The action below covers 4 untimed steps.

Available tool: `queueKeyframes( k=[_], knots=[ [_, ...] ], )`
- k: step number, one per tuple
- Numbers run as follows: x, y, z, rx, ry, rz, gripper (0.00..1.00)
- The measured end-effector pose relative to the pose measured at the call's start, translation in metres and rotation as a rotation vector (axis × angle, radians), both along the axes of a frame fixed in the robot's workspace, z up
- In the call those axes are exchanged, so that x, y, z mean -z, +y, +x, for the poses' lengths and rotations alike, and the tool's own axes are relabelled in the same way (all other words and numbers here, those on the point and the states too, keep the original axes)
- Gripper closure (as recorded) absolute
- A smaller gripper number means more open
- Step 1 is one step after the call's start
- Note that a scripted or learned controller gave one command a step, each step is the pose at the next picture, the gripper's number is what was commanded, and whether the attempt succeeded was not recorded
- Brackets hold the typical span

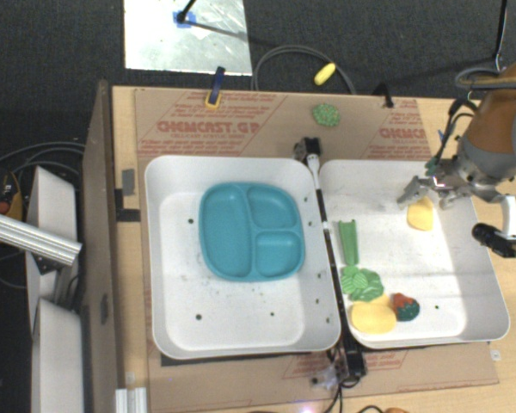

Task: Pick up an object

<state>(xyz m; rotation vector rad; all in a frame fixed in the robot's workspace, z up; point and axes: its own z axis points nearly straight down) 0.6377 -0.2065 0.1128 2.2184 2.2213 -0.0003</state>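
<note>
Camera view: yellow piece long-axis upright.

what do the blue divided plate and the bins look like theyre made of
The blue divided plate looks like molded plastic with a matte finish: uniform colour, rounded compartment ridges. The left bin and right bin seem to be thin white plastic, smooth with rounded lips, though painted metal can't be excluded.

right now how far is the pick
Done: the gripper is over the right bin, just above a yellow piece. In hand: nothing visibly held; whether it touches that piece is unclear. Left: grasp and lift. The green strip, leafy piece and other yellow piece lie untouched.
</note>
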Motion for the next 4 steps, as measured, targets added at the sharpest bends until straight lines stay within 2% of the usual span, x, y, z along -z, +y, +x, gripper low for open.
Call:
queueKeyframes(
  k=[1, 2, 3, 4],
  knots=[
    [0.013, 0.0, 0.002, -0.002, 0.0, 0.0, 0.0],
    [0.017, 0.0, -0.012, 0.0, 0.001, 0.0, 0.0],
    [0.006, 0.007, 0.034, -0.006, -0.007, 0.0, 0.0],
    [0.013, 0.0, 0.007, 0.0, 0.001, 0.001, 0.0]
  ],
)
